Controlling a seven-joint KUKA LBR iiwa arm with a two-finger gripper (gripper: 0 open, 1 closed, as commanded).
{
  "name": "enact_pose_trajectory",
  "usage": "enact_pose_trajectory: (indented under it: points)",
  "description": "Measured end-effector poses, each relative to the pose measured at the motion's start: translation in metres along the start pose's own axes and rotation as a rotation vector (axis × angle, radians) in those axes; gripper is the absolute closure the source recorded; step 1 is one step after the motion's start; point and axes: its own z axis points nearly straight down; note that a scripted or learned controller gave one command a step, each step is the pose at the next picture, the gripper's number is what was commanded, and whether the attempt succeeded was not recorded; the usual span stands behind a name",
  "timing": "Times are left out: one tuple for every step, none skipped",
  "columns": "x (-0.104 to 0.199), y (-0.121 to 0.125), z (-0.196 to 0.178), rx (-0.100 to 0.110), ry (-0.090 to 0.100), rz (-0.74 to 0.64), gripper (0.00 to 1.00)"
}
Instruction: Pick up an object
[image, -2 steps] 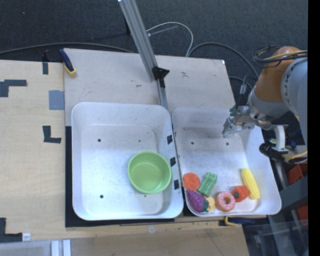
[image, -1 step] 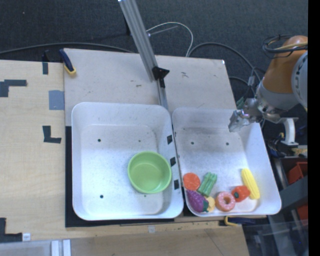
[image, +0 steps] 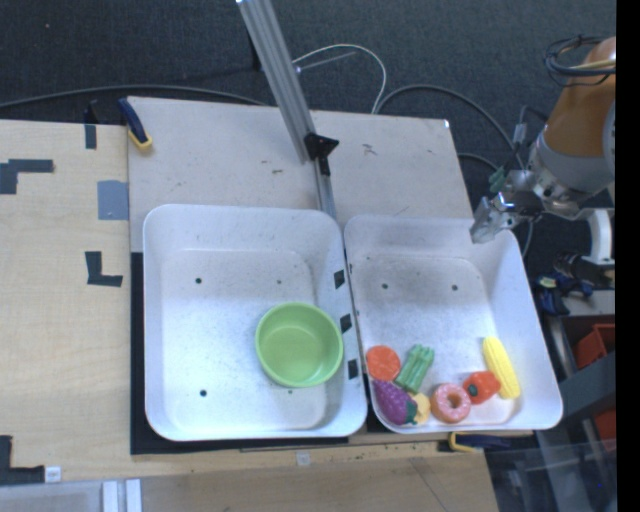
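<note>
Looking at the right side of the frame, I am seeing my claw (image: 487, 222) hanging over the top right rim of the right bin (image: 440, 250). I cannot tell how it is set. The toys are sitting low in that bin: corn (image: 501, 366), carrot (image: 382, 362), donut (image: 451, 402). I am thinking the corn is easiest, lying a bit apart.

toys (image: 440, 385) crowd near edge, far half open
</note>
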Motion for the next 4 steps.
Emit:
enact_pose_trajectory:
  points:
    - [0.0, 0.001, -0.054, -0.001, 0.0, 0.0, 1.0]
    - [0.051, -0.008, -0.036, 0.007, 0.003, -0.004, 1.0]
    - [0.108, -0.024, -0.025, 0.007, 0.003, -0.005, 1.0]
    - [0.157, -0.024, -0.029, 0.007, 0.004, -0.005, 1.0]
